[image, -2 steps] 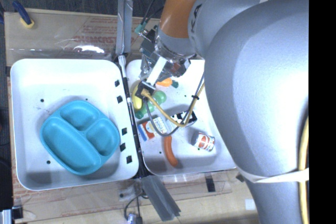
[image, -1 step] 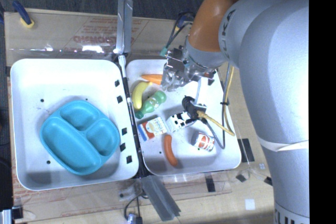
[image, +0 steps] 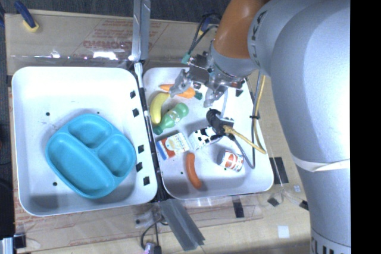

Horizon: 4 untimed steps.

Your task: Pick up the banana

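Note:
The yellow banana point(image: 156, 106) lies at the left side of the right bin point(image: 257, 171), close to the divider, with a green bottle point(image: 173, 116) leaning against its right side. My gripper point(image: 197, 88) hangs over the back part of that bin, to the right of and slightly behind the banana. Its fingers point(image: 180, 84) are spread open, and an orange carrot point(image: 189, 93) lies on the bin floor beneath the gap. Nothing is gripped.
The right bin also holds a small juice carton point(image: 175, 143), a black-and-white carton point(image: 203, 137), a sausage point(image: 191, 170) and a can point(image: 231, 160). A blue divided plate point(image: 90, 154) sits in the left bin point(image: 30, 92). The arm's bulk covers the right side.

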Available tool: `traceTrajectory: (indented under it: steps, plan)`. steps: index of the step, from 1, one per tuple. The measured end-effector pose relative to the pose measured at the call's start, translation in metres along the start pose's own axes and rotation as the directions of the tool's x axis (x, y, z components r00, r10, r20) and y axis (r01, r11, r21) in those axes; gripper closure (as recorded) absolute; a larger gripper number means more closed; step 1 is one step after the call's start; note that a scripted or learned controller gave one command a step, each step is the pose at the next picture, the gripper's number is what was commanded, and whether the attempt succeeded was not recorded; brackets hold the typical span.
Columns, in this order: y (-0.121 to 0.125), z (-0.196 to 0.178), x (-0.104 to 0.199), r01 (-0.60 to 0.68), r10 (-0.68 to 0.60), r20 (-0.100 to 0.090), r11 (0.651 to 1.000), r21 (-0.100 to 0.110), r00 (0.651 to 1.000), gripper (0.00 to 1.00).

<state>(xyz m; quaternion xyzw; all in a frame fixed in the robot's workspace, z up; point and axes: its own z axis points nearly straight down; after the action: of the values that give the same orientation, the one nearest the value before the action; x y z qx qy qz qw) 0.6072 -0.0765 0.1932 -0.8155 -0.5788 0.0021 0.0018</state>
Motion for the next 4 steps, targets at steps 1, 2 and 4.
traceTrajectory:
  steps: [1, 2, 4]
  plan:
    - [-0.024, 0.103, -0.029, 0.160, -0.160, -0.001, 0.987, -0.001, 0.987, 0.00]
    - [0.050, 0.100, -0.004, 0.393, -0.394, 0.004, 0.919, 0.016, 0.919, 0.00]
    - [0.026, -0.003, 0.077, 0.253, -0.253, 0.000, 0.968, -0.004, 0.968, 1.00]
